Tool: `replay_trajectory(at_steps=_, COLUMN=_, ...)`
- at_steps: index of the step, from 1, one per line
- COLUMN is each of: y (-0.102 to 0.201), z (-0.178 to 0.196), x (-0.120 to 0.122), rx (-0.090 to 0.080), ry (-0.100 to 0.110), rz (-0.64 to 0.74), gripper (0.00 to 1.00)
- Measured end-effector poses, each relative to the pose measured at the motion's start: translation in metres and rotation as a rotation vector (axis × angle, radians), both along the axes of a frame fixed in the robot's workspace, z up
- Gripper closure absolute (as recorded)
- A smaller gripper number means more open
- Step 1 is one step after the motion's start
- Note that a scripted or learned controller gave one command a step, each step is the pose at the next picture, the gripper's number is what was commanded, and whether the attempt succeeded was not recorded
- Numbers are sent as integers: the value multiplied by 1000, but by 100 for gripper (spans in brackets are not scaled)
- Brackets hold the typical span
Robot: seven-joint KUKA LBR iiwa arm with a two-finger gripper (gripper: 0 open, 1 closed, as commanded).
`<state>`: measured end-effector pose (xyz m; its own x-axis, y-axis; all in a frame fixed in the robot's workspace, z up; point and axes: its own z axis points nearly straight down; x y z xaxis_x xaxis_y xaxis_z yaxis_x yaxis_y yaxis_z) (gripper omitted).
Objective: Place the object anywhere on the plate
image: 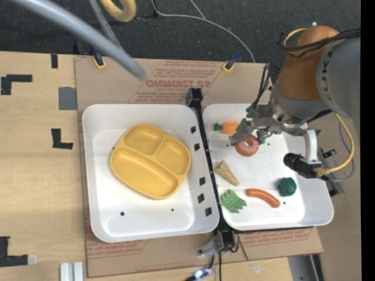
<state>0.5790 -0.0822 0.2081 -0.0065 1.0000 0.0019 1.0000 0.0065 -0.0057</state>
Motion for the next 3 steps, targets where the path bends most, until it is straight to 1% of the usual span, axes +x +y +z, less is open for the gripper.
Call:
replay_trajectory(at_steps=1, y=60, z=7, x=-13, rx=1, ry=1, rz=1, gripper=100)
replay_trajectory(at_steps=2, y=114, z=-1, x=-15, rx=-1, ry=2, rz=0, gripper=100)
replay_trajectory(at_steps=3, y=163, z=-2, x=-17, rx=-1, ry=1, rz=1, gripper=100)
